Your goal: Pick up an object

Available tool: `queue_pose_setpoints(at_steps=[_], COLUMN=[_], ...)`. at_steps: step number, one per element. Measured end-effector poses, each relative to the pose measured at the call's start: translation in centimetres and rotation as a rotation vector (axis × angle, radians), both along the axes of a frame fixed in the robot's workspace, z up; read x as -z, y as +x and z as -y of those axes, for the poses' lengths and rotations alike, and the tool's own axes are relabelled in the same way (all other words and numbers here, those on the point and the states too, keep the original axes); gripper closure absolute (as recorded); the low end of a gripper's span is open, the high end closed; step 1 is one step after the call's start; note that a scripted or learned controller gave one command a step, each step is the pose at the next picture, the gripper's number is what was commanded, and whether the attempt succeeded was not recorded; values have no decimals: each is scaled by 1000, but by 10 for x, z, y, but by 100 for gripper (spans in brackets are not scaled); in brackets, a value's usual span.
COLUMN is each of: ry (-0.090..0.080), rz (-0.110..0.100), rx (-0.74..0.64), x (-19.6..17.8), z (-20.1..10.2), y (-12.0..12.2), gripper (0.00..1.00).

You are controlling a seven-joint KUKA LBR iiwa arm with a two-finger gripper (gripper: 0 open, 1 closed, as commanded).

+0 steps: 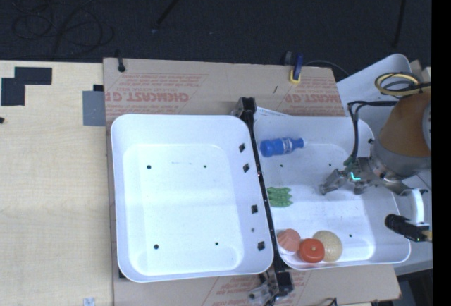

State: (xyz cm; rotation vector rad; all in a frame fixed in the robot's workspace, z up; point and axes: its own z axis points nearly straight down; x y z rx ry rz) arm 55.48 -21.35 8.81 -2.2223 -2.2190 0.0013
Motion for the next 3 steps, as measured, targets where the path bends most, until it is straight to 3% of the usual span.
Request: queue_pose_setpoints(at_steps=[3], ry=[1], rz=[-1], rx=[0], x=[1], z=[0], y=[0], gripper=[0])
